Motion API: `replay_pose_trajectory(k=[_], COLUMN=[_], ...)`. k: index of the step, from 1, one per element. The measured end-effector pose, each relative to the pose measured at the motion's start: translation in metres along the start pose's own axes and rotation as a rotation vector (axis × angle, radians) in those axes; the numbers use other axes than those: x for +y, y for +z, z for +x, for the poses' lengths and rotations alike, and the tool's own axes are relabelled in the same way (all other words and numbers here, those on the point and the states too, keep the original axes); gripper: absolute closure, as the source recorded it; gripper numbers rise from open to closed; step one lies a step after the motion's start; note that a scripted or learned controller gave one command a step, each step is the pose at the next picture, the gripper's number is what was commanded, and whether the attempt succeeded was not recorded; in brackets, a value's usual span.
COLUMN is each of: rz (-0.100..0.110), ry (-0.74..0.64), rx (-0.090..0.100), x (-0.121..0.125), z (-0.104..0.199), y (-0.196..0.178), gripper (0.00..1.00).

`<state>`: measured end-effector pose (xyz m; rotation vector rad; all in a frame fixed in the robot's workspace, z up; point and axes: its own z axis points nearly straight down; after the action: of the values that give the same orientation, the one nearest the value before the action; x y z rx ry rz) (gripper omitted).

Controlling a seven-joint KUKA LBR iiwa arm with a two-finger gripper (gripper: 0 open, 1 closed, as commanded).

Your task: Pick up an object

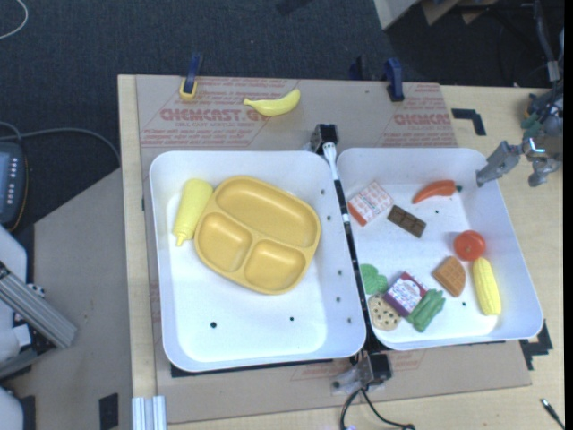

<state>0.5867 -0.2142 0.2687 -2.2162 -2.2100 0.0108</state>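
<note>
No object is lifted yet. The candidates lie in the right bin (501, 206): a red pepper (435, 190) near the far edge, a small carton (369, 202) and a chocolate bar (406, 221) beside it, a tomato (469, 244) touching a corn cob (485, 286), and a waffle (450, 276), a cookie (383, 313) and green vegetables toward the near edge. The pincer (495, 163) hangs at the far right rim of this bin, near the pepper but apart from it; whether it is open or closed cannot be told, and nothing shows in it. The left bin (260, 330) holds a yellow tray (258, 233) and a yellow bottle (189, 209). A banana (274, 104) lies on the bench (143, 106). Judgement: approach under way; grasp and lift remain.
</note>
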Motion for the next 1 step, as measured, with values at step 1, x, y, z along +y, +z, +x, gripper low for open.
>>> replay_pose_trajectory(k=[1], rz=[-0.013], ry=[-0.003], rx=[-0.003], x=[0.0022], z=[0.0005], y=[-0.0074], gripper=[0.0])
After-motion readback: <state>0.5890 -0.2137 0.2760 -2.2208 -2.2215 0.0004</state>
